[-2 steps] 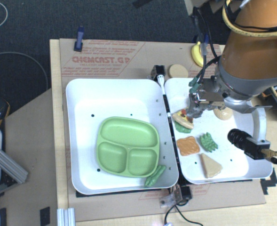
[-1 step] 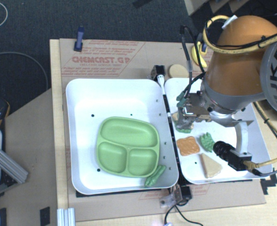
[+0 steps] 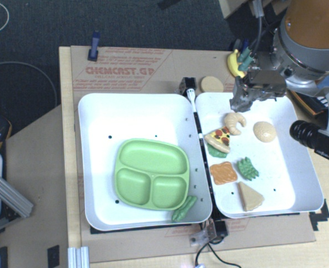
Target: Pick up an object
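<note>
The gripper (image 3: 241, 104) hangs low at the far edge of the right bin (image 3: 304, 175), just above the croissant (image 3: 234, 121), probably lined up to grab it; whether it is apart or together cannot be told.

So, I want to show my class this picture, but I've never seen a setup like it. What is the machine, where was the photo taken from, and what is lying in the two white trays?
The photo comes from one fixed camera above the bench, looking down at a slant. The grey and orange machine on the right is a robot arm; its claw hangs over the far end of the right tray. That tray holds toy food: a croissant just below the claw, a bread roll, a pizza slice, a slice of toast, a green leafy piece and a tan wedge. The left tray holds a green divided plate and a green pod. Nothing shows between the claw's fingers.
</note>
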Motion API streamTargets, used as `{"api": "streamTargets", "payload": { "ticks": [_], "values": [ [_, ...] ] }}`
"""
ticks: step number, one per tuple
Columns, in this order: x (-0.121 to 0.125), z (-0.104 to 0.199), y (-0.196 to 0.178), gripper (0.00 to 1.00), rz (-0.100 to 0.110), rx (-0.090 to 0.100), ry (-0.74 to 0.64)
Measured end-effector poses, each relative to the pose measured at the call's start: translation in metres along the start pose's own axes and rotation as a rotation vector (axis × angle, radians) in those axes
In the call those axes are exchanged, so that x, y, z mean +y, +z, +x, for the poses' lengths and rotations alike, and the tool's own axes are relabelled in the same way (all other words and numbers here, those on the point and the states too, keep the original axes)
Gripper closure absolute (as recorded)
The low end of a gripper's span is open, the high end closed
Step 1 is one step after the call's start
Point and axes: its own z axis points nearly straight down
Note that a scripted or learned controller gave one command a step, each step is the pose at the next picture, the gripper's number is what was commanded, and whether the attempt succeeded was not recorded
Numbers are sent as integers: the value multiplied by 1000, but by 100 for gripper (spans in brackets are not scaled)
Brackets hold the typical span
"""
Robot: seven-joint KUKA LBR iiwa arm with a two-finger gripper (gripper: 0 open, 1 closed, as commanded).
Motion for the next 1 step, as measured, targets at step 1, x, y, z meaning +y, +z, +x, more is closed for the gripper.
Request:
{"api": "streamTargets", "payload": {
  "ticks": [1],
  "values": [
    [-2,29,29,100,26,-4,0]
  ]
}}
